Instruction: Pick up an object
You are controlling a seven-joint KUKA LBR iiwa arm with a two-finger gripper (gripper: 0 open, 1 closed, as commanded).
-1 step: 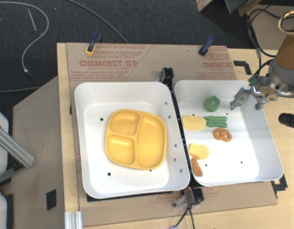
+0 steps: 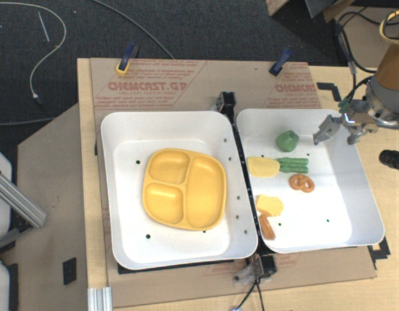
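The right bin (image 2: 355, 199) holds several small toy foods. A green round piece (image 2: 287, 140) lies near its back. In front of that are a yellow piece (image 2: 263, 167), green bean pods (image 2: 293, 165) and a brown pretzel (image 2: 302, 183). A yellow slice (image 2: 269, 205) and a reddish sausage (image 2: 267, 227) lie at the bin's front left. My gripper (image 2: 337, 133) hangs over the back right of this bin, to the right of the green piece. Its fingers are spread open with nothing between them.
The left bin (image 2: 122, 141) carries a yellow divided plate (image 2: 184, 188). Blue clamps (image 2: 127, 57) (image 2: 280, 62) pin the cardboard sheet at the back. A black divider bracket (image 2: 227, 101) sits between the bins. Cables cross the dark floor at the upper left.
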